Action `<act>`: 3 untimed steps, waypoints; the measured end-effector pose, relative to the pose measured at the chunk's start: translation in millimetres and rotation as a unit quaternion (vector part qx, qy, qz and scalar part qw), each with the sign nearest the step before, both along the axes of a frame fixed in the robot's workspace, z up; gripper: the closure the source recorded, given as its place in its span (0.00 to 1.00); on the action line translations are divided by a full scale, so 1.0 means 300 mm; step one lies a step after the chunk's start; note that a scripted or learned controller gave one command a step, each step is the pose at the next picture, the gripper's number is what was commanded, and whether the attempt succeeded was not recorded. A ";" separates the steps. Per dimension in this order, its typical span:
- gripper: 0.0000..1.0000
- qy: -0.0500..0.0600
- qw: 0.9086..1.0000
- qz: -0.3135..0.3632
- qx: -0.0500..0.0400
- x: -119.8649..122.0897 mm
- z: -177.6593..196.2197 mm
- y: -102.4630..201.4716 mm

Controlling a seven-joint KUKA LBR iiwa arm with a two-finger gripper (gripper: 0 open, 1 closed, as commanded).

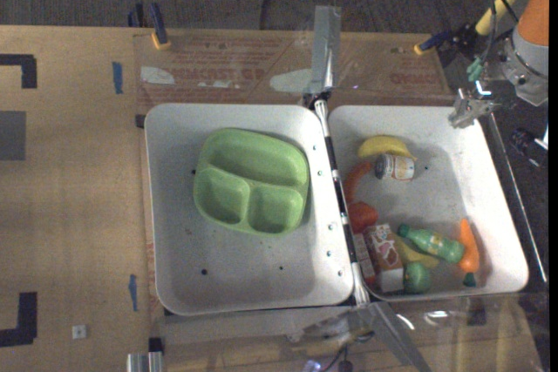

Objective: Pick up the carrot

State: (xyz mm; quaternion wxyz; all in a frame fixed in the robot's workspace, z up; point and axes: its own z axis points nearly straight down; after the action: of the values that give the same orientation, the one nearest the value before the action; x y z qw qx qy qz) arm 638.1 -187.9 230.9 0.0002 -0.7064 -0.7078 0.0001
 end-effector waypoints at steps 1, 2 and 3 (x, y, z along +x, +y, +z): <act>0.00 -0.005 0.998 0.062 -0.002 -0.166 -0.471 -0.122; 0.00 -0.006 0.984 0.179 -0.003 -0.436 -0.467 -0.017; 0.00 -0.008 0.977 0.211 -0.004 -0.511 -0.467 -0.073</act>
State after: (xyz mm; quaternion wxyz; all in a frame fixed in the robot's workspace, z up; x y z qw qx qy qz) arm 484.8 -209.8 90.9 -0.0076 -0.5411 -0.8409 -0.0027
